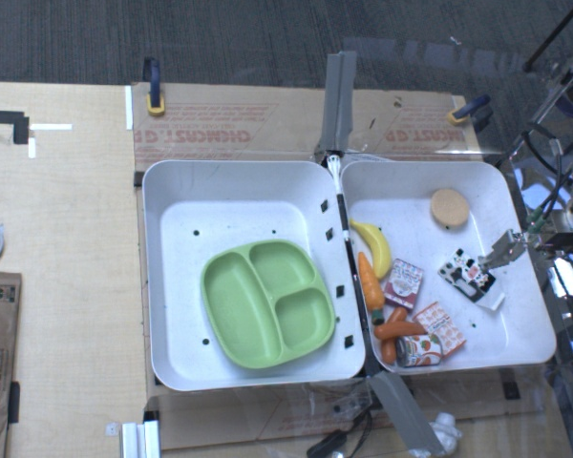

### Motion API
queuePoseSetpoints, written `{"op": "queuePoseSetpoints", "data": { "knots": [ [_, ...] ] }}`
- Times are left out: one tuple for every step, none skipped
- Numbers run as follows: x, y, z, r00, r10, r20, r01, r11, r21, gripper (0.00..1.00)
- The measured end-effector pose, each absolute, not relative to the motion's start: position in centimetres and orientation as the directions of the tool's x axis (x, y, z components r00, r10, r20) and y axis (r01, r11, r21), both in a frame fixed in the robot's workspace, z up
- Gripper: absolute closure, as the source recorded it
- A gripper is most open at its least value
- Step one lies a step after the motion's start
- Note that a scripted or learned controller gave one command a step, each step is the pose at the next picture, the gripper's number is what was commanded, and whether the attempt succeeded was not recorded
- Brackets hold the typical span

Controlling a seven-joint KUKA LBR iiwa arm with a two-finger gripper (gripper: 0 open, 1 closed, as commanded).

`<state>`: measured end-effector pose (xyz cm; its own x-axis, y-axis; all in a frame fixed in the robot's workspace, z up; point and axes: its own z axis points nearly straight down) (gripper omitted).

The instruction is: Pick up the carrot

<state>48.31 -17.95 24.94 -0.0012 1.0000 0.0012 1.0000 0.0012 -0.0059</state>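
Observation:
The carrot (368, 280) is a long orange piece lying along the left wall of the right bin (516, 342), just below the yellow banana (374, 244). Its lower end meets a dark green bit near a second, shorter orange piece (399, 331) that lies crosswise. Nothing is gripping the carrot, and it rests on the bin floor.
Small red and white packets (404, 284) (440, 324) and a printed packet (418, 351) crowd the carrot's right side. A tan round disc (450, 208) lies at the back. A black and white object (468, 277) sits beside a metallic piece (504, 249). The left bin (172, 351) holds a green divided plate (231, 337).

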Motion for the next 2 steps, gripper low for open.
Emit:
{"op": "queuePoseSetpoints", "data": {
  "knots": [
    [47.9, -18.1, 29.1, -0.134, 0.991, -0.001, 0.991, 0.134, 0.0, 0.0],
    [50.3, -12.5, 14.2, 0.049, 0.999, 0.0, 0.999, -0.049, -0.004, 0.0]
  ]
}}
